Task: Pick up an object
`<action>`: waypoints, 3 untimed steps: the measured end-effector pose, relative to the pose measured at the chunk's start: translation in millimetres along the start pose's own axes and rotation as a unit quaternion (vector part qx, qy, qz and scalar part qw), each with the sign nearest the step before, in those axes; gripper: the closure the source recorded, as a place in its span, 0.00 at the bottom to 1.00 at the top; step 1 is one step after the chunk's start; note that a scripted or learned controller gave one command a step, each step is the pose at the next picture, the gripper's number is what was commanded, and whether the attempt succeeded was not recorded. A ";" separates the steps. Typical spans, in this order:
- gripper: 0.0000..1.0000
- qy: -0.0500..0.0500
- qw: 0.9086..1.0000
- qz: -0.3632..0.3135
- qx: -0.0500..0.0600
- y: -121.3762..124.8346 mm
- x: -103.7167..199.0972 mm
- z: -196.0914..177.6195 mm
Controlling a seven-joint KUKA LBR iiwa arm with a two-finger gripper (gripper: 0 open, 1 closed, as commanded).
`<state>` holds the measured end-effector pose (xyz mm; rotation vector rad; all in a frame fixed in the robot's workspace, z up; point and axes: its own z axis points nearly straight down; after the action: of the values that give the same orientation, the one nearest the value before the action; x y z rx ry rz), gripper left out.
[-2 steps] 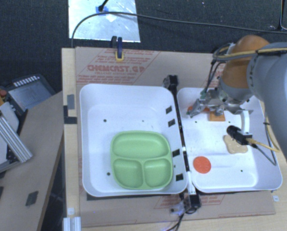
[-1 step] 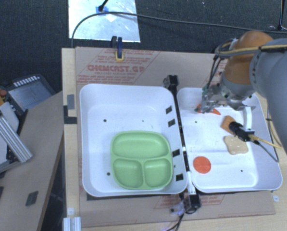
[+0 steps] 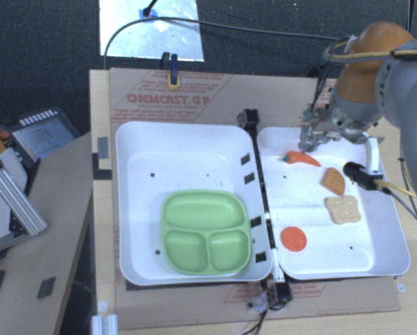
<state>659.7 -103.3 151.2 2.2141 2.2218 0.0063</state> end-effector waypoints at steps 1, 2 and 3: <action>1.00 0.000 1.000 -0.001 0.000 -5.6 4.3 -60.3; 1.00 0.000 1.000 -0.001 0.000 -3.8 4.1 -106.1; 1.00 0.001 1.000 -0.002 0.002 -19.6 48.2 -109.1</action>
<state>639.3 -55.1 260.1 2.2120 2.2299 0.0034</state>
